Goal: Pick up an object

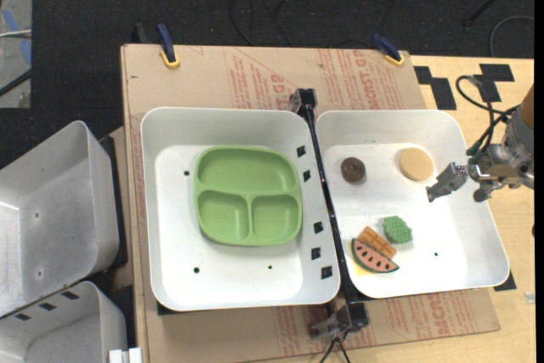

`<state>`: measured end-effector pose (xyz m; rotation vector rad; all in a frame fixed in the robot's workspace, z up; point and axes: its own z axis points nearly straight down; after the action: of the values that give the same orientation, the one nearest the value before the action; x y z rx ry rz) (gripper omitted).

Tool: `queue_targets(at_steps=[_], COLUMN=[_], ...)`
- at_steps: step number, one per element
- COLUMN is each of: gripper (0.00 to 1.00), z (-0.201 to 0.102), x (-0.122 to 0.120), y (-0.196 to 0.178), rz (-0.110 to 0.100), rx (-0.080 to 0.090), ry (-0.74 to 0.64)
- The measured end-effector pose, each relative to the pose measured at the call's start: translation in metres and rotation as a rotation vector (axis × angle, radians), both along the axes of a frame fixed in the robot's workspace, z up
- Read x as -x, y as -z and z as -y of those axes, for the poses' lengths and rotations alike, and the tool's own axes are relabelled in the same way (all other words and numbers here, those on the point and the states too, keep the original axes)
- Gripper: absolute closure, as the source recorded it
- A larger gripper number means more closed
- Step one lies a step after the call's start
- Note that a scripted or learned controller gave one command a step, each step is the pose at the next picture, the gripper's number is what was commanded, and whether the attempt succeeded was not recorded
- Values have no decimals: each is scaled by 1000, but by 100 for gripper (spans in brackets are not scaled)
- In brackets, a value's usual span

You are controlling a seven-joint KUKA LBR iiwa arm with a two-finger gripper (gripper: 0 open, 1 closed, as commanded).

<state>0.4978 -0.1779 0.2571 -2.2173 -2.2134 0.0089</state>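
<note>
Tool (460,181) hangs at the right bin's (476,259) right wall, fingers spread apart, nothing between them. Right bin holds 5 candidates: tan round cookie (416,164) nearest the tool, brown donut (354,170), green broccoli piece (397,229), orange carrot (376,241), watermelon slice (375,258). Left bin has a green divided plate (248,195). Best bet: centre over the cookie, it sits well apart from the rest, descend straight, close across its width.

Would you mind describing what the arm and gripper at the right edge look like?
The gripper is grey metal with two dark, slim fingers splayed from a silvery wrist block. Above it sits a sliver of the arm's orange band, and black cables loop beside it over the bench.
</note>
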Motion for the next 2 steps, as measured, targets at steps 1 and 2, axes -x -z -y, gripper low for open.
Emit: queue_targets(at_steps=[1, 2], gripper=[0, 0], z=[0, 2], x=[-2, -5], y=[-5, 39], rz=[10, 6], rx=[3, 1], ry=[-3, 0])
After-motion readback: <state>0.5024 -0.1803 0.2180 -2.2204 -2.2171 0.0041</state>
